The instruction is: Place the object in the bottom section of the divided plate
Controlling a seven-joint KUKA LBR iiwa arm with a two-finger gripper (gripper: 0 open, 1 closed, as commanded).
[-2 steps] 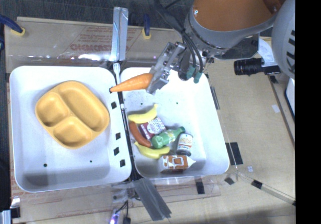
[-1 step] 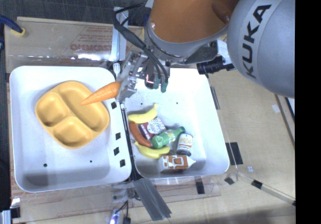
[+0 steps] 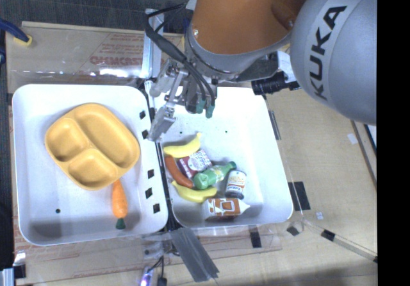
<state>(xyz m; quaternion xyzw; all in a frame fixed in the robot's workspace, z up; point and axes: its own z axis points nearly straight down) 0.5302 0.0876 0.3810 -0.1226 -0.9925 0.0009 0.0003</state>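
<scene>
Grey arm (image 3: 320,28) looms over the desk (image 3: 320,143); its fingers (image 3: 160,121), released and grasping nothing, hang right of the yellow divided plate (image 3: 91,143). Carrot (image 3: 119,201) lies just below that plate.

we logged the divided plate (image 3: 91,143), yellow with three sections, lying flat in the left bin, tilted relative to the bin walls. all three sections looked bare. we noted the carrot (image 3: 118,201), orange with a green stub pointing toward the bin's near edge, lying on the bin floor just beside the plate's lower rim, outside it.
</scene>
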